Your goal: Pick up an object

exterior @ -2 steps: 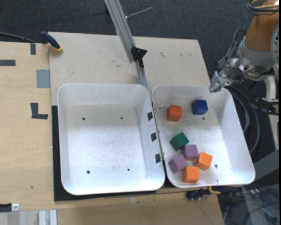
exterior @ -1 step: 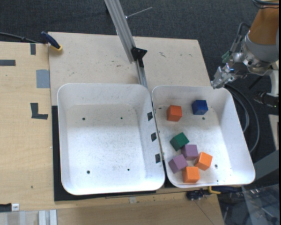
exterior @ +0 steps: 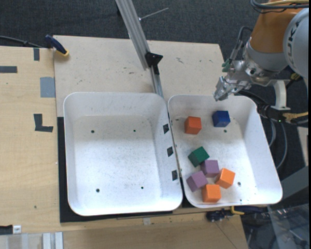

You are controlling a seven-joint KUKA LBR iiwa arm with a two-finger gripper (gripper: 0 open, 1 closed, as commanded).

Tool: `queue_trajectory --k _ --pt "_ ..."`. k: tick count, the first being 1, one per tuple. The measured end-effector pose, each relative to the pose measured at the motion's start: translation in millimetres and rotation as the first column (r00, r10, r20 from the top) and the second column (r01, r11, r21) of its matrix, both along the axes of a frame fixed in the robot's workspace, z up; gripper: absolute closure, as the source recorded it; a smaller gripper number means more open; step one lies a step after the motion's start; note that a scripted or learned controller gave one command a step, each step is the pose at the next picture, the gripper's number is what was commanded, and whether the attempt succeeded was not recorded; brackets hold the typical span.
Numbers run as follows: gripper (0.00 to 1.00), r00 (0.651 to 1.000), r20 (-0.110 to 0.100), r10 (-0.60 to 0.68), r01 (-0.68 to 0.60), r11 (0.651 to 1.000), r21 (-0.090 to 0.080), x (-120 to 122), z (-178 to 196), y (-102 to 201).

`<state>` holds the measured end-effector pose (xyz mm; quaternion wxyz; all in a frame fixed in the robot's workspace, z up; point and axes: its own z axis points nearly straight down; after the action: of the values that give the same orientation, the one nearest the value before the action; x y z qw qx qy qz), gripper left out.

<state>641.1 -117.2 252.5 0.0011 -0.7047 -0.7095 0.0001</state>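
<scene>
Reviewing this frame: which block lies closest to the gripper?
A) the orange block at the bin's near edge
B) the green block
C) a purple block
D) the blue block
D: the blue block sits near the far wall of the right bin, just below the gripper, while the green block and the purple blocks lie farther toward the near edge.

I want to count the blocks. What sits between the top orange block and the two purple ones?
A green block, in the camera view, between the top orange block and the purple blocks.
</scene>
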Motion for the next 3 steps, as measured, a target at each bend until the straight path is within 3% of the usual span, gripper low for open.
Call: queue_trajectory --k 3 --pt "1.0 1.0 -0.001 0.0 0.0 1.0 0.0 -27.5 -28.4 159.0"
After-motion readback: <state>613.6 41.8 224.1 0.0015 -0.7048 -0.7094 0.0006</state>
